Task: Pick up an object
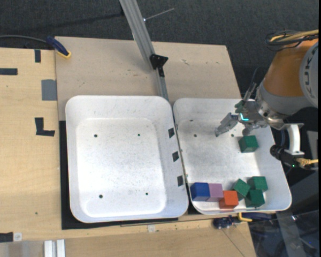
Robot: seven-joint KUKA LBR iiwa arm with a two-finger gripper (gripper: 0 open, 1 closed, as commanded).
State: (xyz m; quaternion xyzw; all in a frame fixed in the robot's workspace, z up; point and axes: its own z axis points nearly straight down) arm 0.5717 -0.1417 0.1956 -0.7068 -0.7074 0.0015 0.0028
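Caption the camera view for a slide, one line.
Gripper over the right bin, beside a lone green block; other blocks cluster along the bin's near edge.

White bins (123, 103); green (several), blue (200, 190), purple (215, 190), orange blocks (230, 198).

Even, fairly bright overhead light leaves the two white bins (120, 108) nearly washed out, with soft, faint shadows along their rims. The picture is slightly soft and grainy throughout, darkest across the upper frame.
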